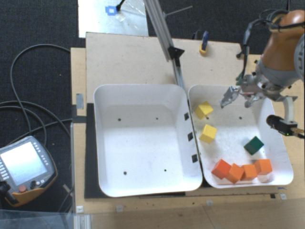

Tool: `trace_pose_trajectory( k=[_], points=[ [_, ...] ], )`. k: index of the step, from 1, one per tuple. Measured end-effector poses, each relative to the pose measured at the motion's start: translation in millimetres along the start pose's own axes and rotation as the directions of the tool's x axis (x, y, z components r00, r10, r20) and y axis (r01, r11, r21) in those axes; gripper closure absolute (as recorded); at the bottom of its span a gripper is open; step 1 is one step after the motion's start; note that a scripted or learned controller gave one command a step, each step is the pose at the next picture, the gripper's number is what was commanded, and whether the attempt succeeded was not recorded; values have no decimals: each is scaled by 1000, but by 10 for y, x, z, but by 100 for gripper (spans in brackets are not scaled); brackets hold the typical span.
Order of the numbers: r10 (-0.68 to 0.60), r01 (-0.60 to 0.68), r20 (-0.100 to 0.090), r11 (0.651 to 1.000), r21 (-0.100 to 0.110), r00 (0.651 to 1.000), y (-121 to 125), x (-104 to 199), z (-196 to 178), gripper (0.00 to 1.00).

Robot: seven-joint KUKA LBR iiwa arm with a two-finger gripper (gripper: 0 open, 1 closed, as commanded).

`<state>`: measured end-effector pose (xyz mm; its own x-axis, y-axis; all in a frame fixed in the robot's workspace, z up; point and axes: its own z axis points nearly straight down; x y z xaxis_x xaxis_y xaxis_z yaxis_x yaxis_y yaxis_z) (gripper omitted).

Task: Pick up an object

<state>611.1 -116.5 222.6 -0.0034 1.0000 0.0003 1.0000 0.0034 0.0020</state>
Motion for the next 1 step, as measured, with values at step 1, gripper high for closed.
trace_pose_trajectory(
  k=[1],
  points=[
    [0, 0, -2, 1000, 3, 1000, -714, 321, -166, 0]
  ],
)
